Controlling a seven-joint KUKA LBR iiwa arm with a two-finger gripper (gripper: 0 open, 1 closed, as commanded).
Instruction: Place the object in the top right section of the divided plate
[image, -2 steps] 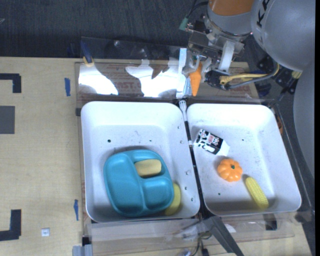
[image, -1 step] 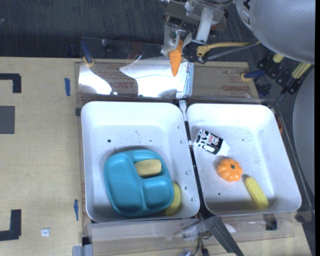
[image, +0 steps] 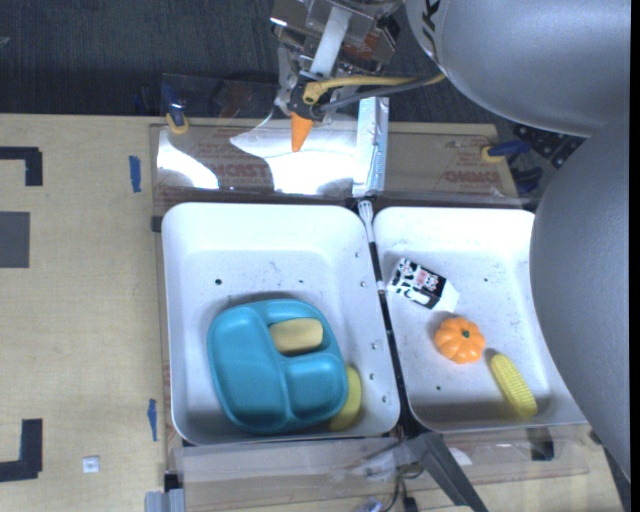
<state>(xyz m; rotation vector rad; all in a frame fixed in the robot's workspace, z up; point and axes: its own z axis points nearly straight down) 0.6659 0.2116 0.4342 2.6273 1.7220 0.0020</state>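
My gripper (image: 299, 108) hangs high above the back edge of the left bin, shut on a small orange carrot-shaped piece (image: 300, 134) that points down from its fingers. The blue divided plate (image: 250, 370) lies in the front part of the left bin (image: 200, 250). A pale yellow, bread-like piece (image: 298, 336) rests in the plate's top right section. The gripper is well behind the plate and far above it.
A yellow round item (image: 351, 396) peeks out from under the plate's right edge. The right bin (image: 500, 240) holds an orange pumpkin (image: 460, 340), a yellow corn cob (image: 512, 384) and a black-and-white card (image: 420, 285). The grey arm covers the upper right.
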